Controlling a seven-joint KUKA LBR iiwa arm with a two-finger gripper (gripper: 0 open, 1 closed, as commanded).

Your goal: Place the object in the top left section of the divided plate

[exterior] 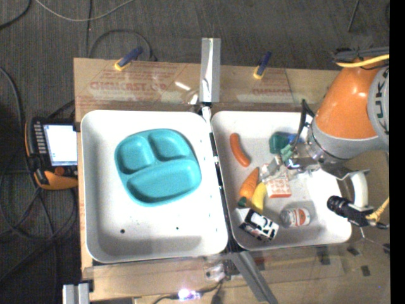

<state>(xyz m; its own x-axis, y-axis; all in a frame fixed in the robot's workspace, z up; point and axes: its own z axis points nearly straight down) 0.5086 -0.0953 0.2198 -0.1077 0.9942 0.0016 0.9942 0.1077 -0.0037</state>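
Two shallow white bins side by side on the brown counter (126,84), left bin (95,233) and right bin (335,233) touching along a shared middle edge; set behind that edge, an upright metal post (210,68); clipped to the counter's far side, two blue-and-yellow clamps (128,57), well apart.

Reaching in from the right, over the right bin's far corner: grey arm (354,116), orange band broad and rounded, wrist angled down and leftward toward the bin's contents; gripper (288,160) low over the heap, between a green object (278,141) and a white-and-red carton (277,187); whether spread or closed, cannot tell, being blurred and partly hidden under the wrist; nothing seen held.

Lying flat in the middle of the left bin, turned slightly: teal divided plate (158,166), one large section nearest the camera's lower edge, two smaller ones behind; top left section (134,154) bare teal.

Off the counter to the left, on the floor side: orange-and-black handheld unit with a lit screen (54,151).

All loose objects in the right bin, well apart from the plate; which one is meant by the task, cannot tell. Orange sausage (239,149) alone near the bin's left wall; carrot (249,182) slanting below it, touching a yellow piece (259,196); carton just beside those, under the gripper; small can (295,217) on its side near the front; black-and-white box (258,225) at the front left corner; green object at the back, just beside the gripper.
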